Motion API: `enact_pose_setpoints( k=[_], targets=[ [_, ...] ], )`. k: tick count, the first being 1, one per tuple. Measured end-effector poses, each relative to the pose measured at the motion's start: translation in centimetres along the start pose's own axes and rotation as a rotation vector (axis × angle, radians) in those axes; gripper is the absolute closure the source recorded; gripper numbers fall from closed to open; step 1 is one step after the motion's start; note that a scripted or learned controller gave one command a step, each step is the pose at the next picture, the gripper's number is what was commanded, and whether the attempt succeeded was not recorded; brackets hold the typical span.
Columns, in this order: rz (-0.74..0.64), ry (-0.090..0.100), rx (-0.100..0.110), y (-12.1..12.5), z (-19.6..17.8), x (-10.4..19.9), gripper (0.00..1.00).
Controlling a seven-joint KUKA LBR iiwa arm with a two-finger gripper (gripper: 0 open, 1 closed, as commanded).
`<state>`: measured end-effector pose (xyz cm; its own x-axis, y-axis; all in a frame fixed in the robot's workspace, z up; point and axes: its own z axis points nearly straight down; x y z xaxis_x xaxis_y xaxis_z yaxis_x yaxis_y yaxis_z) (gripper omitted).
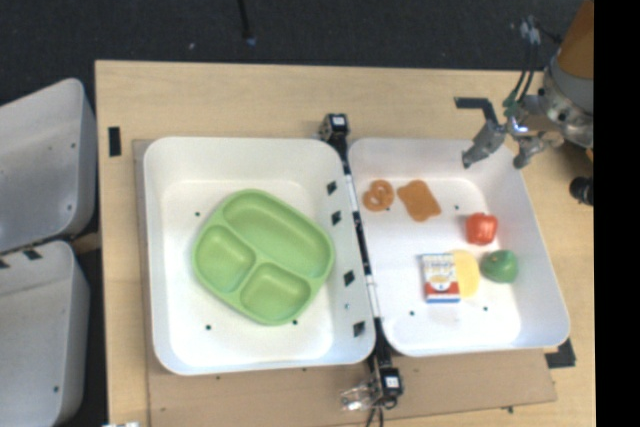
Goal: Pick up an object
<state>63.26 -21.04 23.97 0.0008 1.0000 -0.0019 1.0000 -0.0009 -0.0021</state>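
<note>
The right bin (520,315) holds several small items: a brown pretzel (377,196), an orange-brown bread piece (419,200), a red pepper (481,228), a green pepper (499,265), a yellow piece (466,273) and a small white box with a red label (439,277). My gripper (502,151) hangs over the bin's upper right corner, its two grey fingers spread apart with nothing between them. It is up and to the right of the bread piece and above the red pepper.
A green divided plate (262,257) lies in the left bin (170,215). A black divider with clips (352,245) runs between the bins. White chair shapes (40,165) stand off the bench's left edge. The arm's body enters at the right edge.
</note>
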Motion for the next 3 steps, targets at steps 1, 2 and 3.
enact_pose_setpoints(
  k=[1, 2, 3],
  targets=[
    [-0.003, 0.000, -0.001, 0.3, 4.6, 0.6, 0.00],
    [-0.001, 0.000, 0.002, 0.3, 10.9, 0.4, 0.00],
    [-0.002, -0.002, -0.007, 0.5, 9.4, 0.3, 1.00]
  ],
)
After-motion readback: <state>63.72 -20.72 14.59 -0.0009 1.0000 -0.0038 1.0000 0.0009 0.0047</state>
